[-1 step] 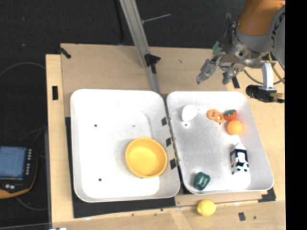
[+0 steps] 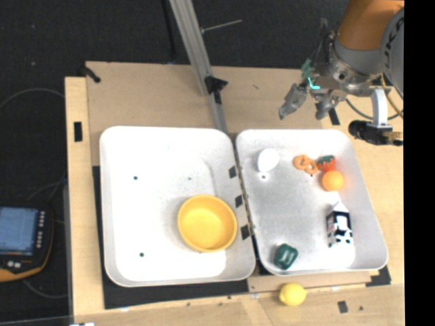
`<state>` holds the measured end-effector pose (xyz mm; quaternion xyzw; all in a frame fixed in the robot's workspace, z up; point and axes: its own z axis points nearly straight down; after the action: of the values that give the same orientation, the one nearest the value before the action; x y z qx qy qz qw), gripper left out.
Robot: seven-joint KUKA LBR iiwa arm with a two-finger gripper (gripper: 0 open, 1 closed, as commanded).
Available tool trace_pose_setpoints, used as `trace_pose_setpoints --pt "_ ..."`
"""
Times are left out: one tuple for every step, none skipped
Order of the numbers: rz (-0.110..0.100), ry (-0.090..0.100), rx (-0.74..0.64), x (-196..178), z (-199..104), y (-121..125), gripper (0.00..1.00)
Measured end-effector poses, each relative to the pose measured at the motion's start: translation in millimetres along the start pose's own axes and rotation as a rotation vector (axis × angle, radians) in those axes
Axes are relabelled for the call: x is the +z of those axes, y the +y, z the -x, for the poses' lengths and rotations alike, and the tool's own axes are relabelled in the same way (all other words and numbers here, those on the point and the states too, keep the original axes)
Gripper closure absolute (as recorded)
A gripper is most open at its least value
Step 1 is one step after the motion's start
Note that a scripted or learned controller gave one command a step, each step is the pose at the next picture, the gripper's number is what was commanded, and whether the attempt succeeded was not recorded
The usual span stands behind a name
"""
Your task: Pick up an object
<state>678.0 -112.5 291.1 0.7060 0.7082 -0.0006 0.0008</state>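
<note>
My claw (image 2: 307, 104) hangs above the bare worktop (image 2: 272, 100), just beyond the far rim of the right bin (image 2: 367, 202), near the upper right of the camera view. Its two fingers (image 2: 291, 103) are spread apart with nothing between them, so it is released and holds no object. Above the claw, my grey arm rises toward the top right corner, with its orange band (image 2: 367, 12) showing above the wrist.

Two shallow white bins sit side by side on the worktop. The left bin (image 2: 136, 155) holds a yellow bowl (image 2: 207, 223), upright, resting near its lower right corner, close to the wall shared with the right bin.

The right bin holds several small things, all well apart from my claw. A small white round object (image 2: 268, 160) lies near its far left corner. To the right of it is a small orange twisted piece (image 2: 304, 163), and just beside that a small red and green item (image 2: 327, 161). An orange ball (image 2: 332, 180) rests just below those two. Nearer the front, by the right wall, a black and white object (image 2: 339, 228) sits. A dark green object (image 2: 285, 255) lies near the front left corner.

Outside the bins, a yellow lemon-like object (image 2: 292, 294) rests on the worktop just in front of the right bin's front rim. A slanted metal pole (image 2: 194, 43) rises from behind the bins toward the top of the view. A handheld control pendant (image 2: 24, 240) lies off the worktop at the far left.
</note>
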Motion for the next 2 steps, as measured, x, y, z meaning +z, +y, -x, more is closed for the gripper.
trace_pose_setpoints --pt "-0.005 0.0 0.003 63.1 0.0 1.8 0.0" --pt "-0.005 -0.001 0.005 123.2 9.0 -2.2 0.0"
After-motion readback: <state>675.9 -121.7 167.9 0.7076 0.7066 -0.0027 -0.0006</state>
